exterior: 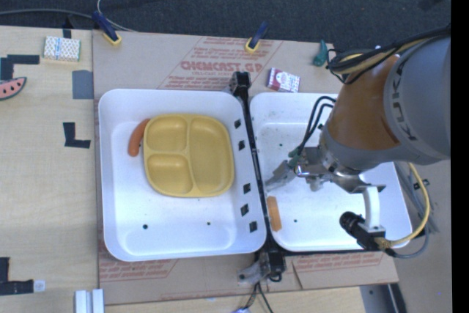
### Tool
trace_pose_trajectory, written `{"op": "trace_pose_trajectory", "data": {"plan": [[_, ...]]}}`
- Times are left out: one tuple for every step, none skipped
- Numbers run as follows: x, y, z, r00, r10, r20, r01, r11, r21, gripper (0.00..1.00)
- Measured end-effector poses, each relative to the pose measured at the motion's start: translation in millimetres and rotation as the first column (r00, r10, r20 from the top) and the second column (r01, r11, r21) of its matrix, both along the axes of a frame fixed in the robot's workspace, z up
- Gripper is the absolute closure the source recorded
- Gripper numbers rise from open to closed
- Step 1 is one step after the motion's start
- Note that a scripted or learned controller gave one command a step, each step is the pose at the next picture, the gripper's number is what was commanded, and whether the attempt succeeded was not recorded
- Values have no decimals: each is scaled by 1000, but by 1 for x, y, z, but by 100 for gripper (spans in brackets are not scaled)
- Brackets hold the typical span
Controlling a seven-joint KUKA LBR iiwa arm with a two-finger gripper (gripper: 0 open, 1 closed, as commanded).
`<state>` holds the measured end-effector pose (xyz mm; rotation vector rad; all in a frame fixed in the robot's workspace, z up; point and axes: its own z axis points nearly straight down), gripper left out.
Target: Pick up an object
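I have the tool (282,174) down inside the right-hand bin (330,231), close to the divider between the two bins, and I cannot tell from this slant how it is set. Nothing shows as held in it.

The nearest candidate is the small orange sausage-shaped piece (273,212), lying flat on the bin floor just below the tool and a touch toward the divider, apart from it as far as I can judge. Its long axis runs roughly along the divider, one rounded end pointing up at the tool and the other toward the bin's near wall.

My worry is that wall. The piece sits tight against the bin's left side, so a descent there could jam against the rim, or nudge the piece along instead of closing on it. Being round, I expect it to roll if it is touched off-centre. Closing along its length instead of across it would likely squeeze it out.

Well away from the tool, in the other bin (117,179), a yellow divided plate (189,155) lies with a second orange piece (135,138) touching its far edge, also running lengthwise along the bin.
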<state>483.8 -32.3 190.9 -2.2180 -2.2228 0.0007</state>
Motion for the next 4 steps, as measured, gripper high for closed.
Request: {"op": "trace_pose_trajectory", "data": {"plan": [[83,-1,-7,1000,-2,0,2,1000,-2,0],[159,40,-7,1000,0,0,0,1000,-2,0],[62,39,-7,1000,-3,-2,3,1000,-1,0],[-1,-15,-7,1000,-3,-1,3,1000,-1,0]]}}
